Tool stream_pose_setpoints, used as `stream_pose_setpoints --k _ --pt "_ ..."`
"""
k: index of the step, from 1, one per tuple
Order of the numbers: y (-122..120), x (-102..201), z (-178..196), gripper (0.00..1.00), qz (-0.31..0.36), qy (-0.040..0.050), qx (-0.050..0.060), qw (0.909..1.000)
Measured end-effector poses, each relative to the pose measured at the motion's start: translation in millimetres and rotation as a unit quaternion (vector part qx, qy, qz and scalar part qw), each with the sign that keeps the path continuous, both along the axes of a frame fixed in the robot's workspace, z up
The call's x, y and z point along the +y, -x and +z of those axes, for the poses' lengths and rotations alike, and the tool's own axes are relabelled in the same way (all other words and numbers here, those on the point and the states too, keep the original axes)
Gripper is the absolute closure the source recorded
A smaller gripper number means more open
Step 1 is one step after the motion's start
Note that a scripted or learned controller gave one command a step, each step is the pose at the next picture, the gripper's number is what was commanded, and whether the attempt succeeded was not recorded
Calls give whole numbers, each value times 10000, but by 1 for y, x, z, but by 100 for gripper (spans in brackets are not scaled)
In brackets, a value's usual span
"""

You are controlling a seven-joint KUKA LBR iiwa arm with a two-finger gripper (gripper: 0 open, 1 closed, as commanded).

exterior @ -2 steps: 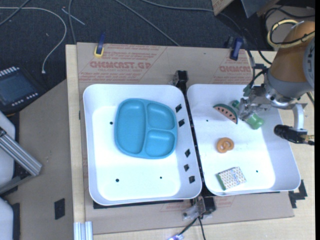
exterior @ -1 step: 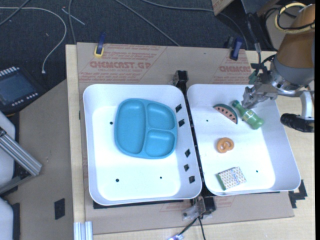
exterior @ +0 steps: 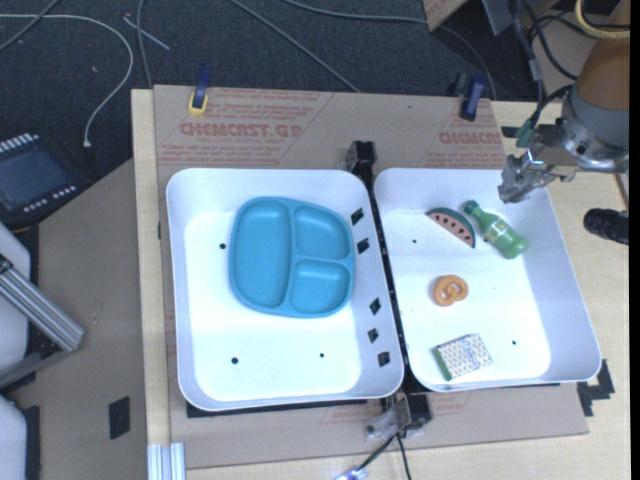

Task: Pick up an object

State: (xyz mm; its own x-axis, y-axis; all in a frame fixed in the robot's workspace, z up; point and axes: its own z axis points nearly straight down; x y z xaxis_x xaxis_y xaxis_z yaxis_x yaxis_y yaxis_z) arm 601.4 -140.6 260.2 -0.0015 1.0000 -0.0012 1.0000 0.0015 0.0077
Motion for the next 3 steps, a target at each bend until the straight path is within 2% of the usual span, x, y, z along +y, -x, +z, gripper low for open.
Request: stream_pose_setpoints --k 1,2,3 --pt "-1 0 27 100 -2 -2 13 10000" --pt "1 55 8 100 20 -23 52 10000" --pt "13 115 5 100 26 -25 51 10000"
